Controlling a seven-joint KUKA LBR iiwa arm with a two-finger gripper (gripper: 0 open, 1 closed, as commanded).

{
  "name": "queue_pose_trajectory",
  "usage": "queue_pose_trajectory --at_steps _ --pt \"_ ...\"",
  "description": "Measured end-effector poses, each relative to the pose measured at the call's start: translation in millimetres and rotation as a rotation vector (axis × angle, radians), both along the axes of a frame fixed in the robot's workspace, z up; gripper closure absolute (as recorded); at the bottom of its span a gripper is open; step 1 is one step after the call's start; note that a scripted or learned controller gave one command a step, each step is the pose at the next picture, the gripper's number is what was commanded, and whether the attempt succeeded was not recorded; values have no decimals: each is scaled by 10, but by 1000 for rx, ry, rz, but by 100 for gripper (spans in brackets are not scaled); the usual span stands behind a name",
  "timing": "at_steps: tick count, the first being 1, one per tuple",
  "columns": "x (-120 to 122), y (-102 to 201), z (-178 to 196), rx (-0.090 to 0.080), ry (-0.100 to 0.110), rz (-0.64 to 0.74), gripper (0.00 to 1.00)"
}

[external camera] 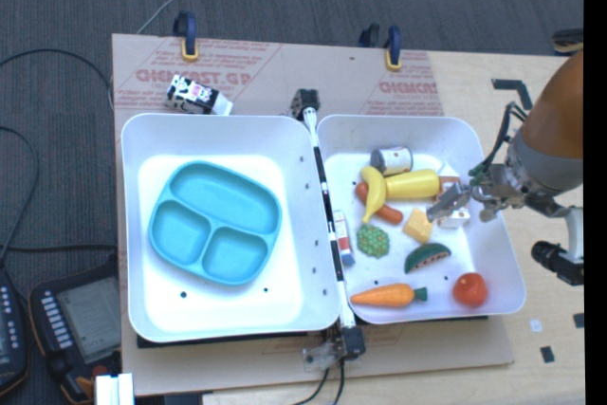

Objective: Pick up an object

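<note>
- Camera view: my gripper (453, 203) sits low over the right-hand part of the right bin (493, 247), reaching in from the right edge of the bench (142, 71).
- Gripper state: I cannot tell whether it is apart or together; the tip region is small and blurred against the bin floor.
- No object is visibly held between the gripper parts.
- Objects in the right bin: a yellow banana (374, 190) lies beside a yellow block (412, 183), with a small can (392, 157) just above them.
- A yellow cheese wedge (417, 225) lies just left of my gripper, near it; contact cannot be confirmed.
- A green round item (373, 241) lies left of the wedge; a watermelon slice (428, 256) lies below it.
- A carrot (384, 296) and a red tomato (469, 288) lie along the near wall.
- The left bin (142, 308) carries a blue divided plate (215, 223).
</note>
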State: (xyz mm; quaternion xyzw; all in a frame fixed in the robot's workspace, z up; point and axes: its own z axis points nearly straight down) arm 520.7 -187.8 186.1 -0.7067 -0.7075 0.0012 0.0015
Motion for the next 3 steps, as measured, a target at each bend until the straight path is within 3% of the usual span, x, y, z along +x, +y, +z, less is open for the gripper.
queue_pose_trajectory --at_steps 1,2,3 --pt "259 263 -994 -2 -4 -1 0" --pt "275 260 -900 -3 -7 0 100" --pt "-368 1198 -35 0 0 2 100"
